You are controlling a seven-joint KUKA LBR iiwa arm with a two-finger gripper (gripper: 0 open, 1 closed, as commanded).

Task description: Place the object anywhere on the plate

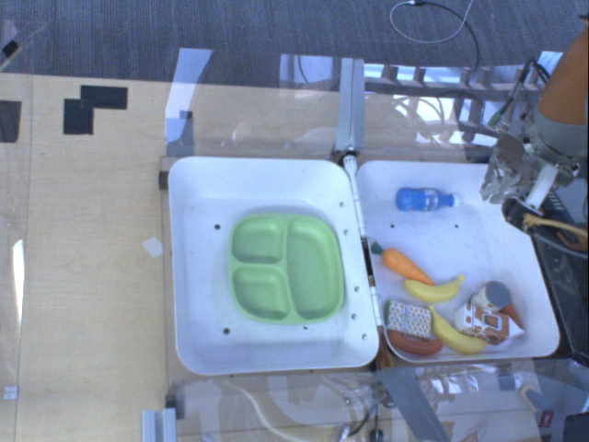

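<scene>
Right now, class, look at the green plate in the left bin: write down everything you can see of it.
The green plate is pale lime, smooth and plastic-looking, a rounded rectangle with a raised rim. Ridges split it into three compartments: two small ones stacked on its left, one tall one on its right. It lies flat, slightly turned, near the middle of the left white bin, resting on the bin floor. Nothing lies on it.
</scene>
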